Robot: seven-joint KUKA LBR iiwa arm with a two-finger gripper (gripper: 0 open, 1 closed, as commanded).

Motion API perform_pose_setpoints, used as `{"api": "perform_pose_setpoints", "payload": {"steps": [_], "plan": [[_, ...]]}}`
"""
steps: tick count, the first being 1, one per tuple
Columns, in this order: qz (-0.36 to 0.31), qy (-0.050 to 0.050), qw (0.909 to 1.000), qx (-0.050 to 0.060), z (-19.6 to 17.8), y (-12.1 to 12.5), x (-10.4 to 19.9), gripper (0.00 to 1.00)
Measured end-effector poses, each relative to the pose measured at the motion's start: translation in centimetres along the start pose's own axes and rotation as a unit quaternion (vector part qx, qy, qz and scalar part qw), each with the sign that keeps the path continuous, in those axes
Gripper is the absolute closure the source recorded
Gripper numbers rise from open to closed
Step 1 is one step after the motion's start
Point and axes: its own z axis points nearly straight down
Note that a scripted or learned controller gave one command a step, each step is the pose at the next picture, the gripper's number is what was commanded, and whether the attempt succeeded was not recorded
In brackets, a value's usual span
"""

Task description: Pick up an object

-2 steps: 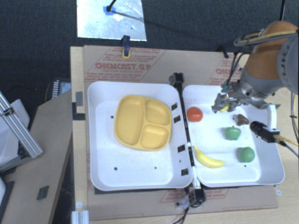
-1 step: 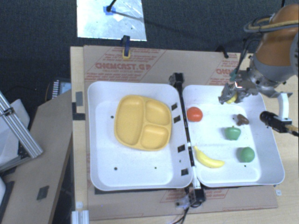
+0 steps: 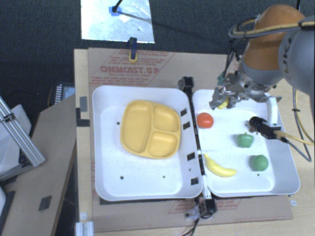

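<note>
The gripper (image 3: pixel 220 101) is hovering low in the right white bin (image 3: pixel 283 181), over a small yellow object (image 3: pixel 224 103); finger state unclear. Nothing looks lifted; grasping and raising are remaining.

- We see a brown bench (image 3: pixel 142 68) with red letters on its top.
- Two flat white bins sit on it, side by side and touching.
- The gripper (image 3: pixel 220 98) hangs over the far corner of the right bin (image 3: pixel 283 178).
- The left bin (image 3: pixel 106 146) sits off to the side of the jaws, across the dark strip where the bins meet.
- A small yellow and blue clip (image 3: pixel 133 49) sits at the far edge of the bench, well past the jaws and away from both bins.
- A dark clip (image 3: pixel 203 208) sits at the near edge, where the bins meet.
</note>
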Motion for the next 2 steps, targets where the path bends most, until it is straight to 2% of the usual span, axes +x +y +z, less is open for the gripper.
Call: {"api": "perform_pose_setpoints", "payload": {"steps": [1, 2], "plan": [[0.0, 0.0, 1.0, 0.0, 0.4, -0.1, 5.5, 1.0], [0.0, 0.0, 1.0, 0.0, 1.9, 1.0, 10.6, 1.0]]}}
